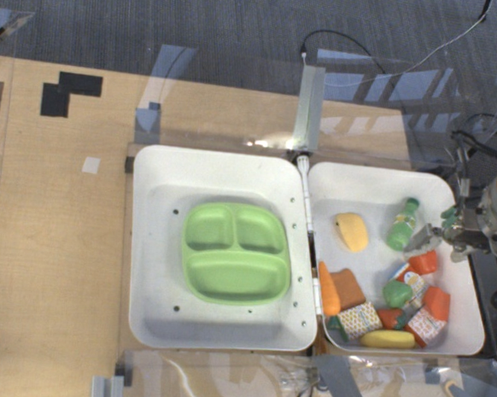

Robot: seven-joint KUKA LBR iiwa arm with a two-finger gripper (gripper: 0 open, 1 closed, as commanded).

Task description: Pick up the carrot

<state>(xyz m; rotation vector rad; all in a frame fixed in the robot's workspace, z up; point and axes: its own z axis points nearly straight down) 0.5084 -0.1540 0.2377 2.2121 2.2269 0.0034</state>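
Orange, the carrot [328, 288] lies against the right bin's [378, 179] nine o'clock wall. The gripper [444, 235] hovers at three o'clock, fingers' spread unclear, holding nothing visible. Approach step; next, cross toward nine o'clock and descend.

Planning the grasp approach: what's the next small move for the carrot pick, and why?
Probably travel the gripper toward the camera view's lower left, stopping above the carrot. The gripper sits near the right bin's right wall beside the green bottle, while the carrot lies against the bin's left wall, next to the brown block, untouched.
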